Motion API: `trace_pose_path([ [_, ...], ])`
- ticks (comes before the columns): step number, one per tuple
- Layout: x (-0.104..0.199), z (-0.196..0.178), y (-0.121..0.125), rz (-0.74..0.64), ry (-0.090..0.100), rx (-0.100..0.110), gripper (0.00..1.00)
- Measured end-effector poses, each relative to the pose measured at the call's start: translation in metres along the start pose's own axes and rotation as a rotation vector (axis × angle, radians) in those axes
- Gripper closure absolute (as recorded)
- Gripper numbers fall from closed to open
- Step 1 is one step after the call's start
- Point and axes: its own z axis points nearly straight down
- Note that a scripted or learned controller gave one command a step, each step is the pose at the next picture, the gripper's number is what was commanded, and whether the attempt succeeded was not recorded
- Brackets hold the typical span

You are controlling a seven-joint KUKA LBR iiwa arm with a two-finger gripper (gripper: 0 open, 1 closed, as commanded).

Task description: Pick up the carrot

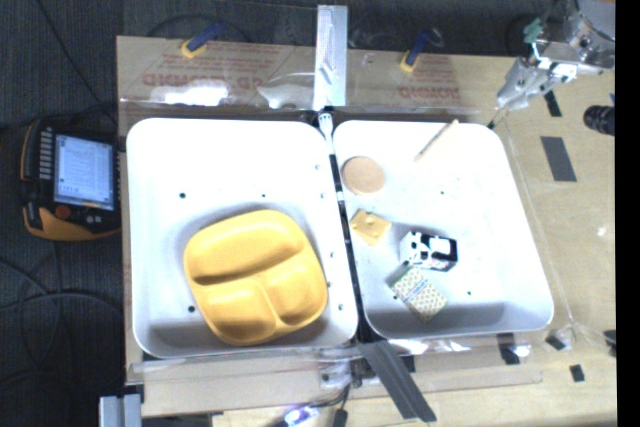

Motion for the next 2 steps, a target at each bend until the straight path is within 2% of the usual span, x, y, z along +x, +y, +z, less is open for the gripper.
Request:
trace_pose_path([
  [1, 0.043, 0.087, -0.027, -0.106, 0.01, 0.0, 1.0],
  [2, -0.007, 0.049, 0.0, -0.115, 0.008, -0.003, 1.0],
])
